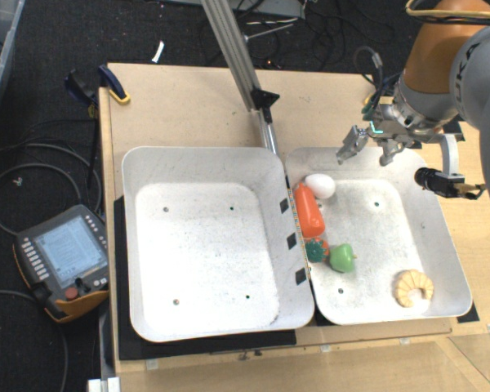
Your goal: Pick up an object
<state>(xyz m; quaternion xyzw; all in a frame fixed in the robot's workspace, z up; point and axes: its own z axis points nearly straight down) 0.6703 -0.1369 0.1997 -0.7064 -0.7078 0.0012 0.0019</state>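
Observation:
My gripper (369, 150) hangs above the far rim of the right bin (441, 243), fingers spread apart with nothing between them. In that bin a white egg-like object (319, 186) lies at the far left, below and to the left of the gripper. An orange carrot-shaped object (309, 211) lies along the left wall just in front of the egg. In front of it are a small teal object (315, 251) and a green pepper-like object (342, 258). A tan croissant-like pastry (413, 287) sits near the front right corner.
The left bin (204, 243) adjoins the right one. A slanted metal pole (233, 39) crosses the back of the bench down to the bins' junction. A teach pendant (64, 256) lies on the floor at left, with cables around it.

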